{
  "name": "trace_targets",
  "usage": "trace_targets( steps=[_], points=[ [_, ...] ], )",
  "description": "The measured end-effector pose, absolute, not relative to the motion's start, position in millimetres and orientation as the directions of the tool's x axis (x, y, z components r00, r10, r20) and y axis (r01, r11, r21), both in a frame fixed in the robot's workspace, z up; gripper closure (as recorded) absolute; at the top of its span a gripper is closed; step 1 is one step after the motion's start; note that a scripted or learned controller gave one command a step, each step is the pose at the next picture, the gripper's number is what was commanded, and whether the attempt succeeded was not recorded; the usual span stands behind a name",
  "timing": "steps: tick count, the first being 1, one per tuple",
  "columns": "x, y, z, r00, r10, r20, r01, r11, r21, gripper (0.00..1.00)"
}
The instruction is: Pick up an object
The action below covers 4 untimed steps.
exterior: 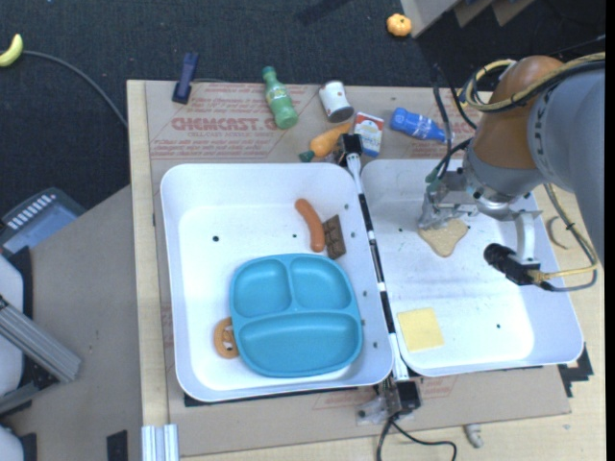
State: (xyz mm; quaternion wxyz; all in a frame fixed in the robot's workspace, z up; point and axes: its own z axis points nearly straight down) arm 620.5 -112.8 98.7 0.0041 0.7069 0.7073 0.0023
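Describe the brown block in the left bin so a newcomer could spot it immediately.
Find the left white bin holding a blue divided plate. Just above the plate's upper right corner lies a small dark brown rectangular block; unlike the orange sausage touching it, it is flat and dark.

Right bin [538, 339] — a tan, toast-like slice [444, 238] lies flat in the far half, directly under the gripper [444, 211]; a pale yellow square slab [420, 328] lies flat near the front left corner, well apart from the slice. Left bin [183, 257] — an orange sausage [309, 224] lies beside a small brown block [333, 236]; an orange-brown pretzel [225, 338] touches the blue divided plate [294, 315].
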Motion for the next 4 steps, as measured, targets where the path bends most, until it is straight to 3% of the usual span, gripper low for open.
trace_targets(
  steps=[1, 2, 4],
  points=[
    [620.3, -112.8, 98.4, 0.0, 1.0, -0.002, 1.0, 0.0, 0.008, 0.0],
    [608.3, -115.0, 108.6, 0.0, 1.0, 0.001, 1.0, 0.0, -0.001, 0.0],
    [606.2, -117.3, 87.2, 0.0, 1.0, -0.002, 1.0, 0.0, 0.004, 0.0]
  ],
)
